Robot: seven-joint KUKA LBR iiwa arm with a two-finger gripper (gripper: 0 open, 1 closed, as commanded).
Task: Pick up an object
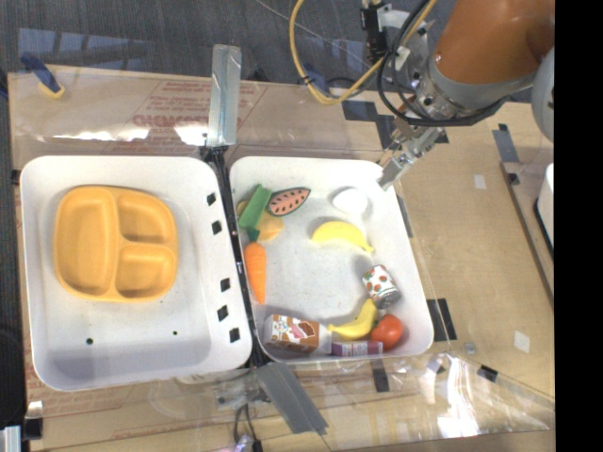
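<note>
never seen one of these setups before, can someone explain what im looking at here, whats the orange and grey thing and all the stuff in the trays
The orange and grey thing is a robot arm, reaching in from the right. Its gripper, the part that grabs, hangs over the upper right rim of the right bin. I see nothing held in it.

The one camera sits above the bench, looking down at a slant.

Two white bins lie side by side. The left bin holds a yellow divided plate. The right one holds toy food: a watermelon slice, a carrot, two bananas, a small can, a tomato and a few more.

Its job is simply to pick something up.
</note>
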